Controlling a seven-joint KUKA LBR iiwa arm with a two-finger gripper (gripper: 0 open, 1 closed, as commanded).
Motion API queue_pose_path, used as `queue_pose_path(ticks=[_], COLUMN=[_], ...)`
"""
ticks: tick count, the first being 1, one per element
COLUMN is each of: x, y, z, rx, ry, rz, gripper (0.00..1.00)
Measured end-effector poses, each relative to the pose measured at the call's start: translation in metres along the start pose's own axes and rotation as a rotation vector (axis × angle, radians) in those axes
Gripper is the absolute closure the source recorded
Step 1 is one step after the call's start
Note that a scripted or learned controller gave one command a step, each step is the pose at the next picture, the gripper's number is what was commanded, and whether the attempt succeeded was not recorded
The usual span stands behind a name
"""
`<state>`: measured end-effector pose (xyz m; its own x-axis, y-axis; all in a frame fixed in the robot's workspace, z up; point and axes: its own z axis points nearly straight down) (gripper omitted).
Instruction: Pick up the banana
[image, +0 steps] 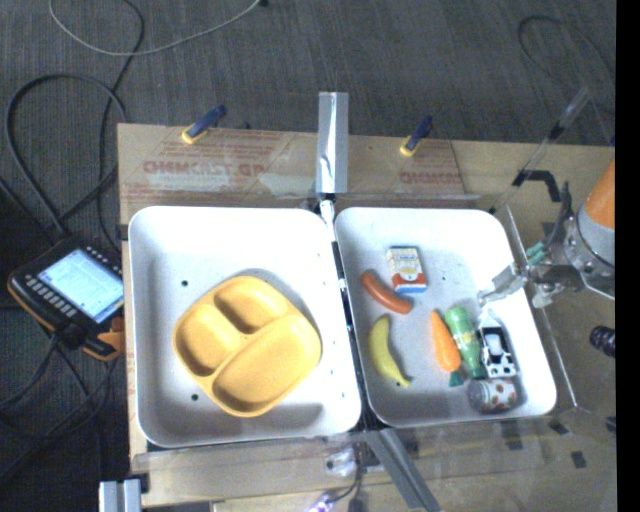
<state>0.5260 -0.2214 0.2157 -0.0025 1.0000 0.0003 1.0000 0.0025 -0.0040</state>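
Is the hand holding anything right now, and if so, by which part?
Nothing is held. The hand sits at the right bin's right edge, apart from the banana.

arm — cut off at right edge | small box label — unreadable

A robotics lab: black cables trail over grey carpet; an orange-cased handheld control pendant lies left; the plywood bench is held by blue-and-yellow clamps.

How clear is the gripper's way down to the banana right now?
Probably clear. The banana lies flat in the right bin with bare floor around it, apart from the sausage above it and the carrot beside it. The gripper sits near that bin's right side, with nothing over the banana.
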Motion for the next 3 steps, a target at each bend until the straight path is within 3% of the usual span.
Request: queue_pose_path(ticks=[1,2,3], x=[0.044,0.126,0.124], y=[-0.027,-0.037,0.028], z=[0.091,0.126,0.127], rx=[-0.013,-0.023,-0.016], ry=[-0.006,-0.006,-0.005], rz=[0.12,0.206,0.193], gripper=[0.0,0.0,0.0])
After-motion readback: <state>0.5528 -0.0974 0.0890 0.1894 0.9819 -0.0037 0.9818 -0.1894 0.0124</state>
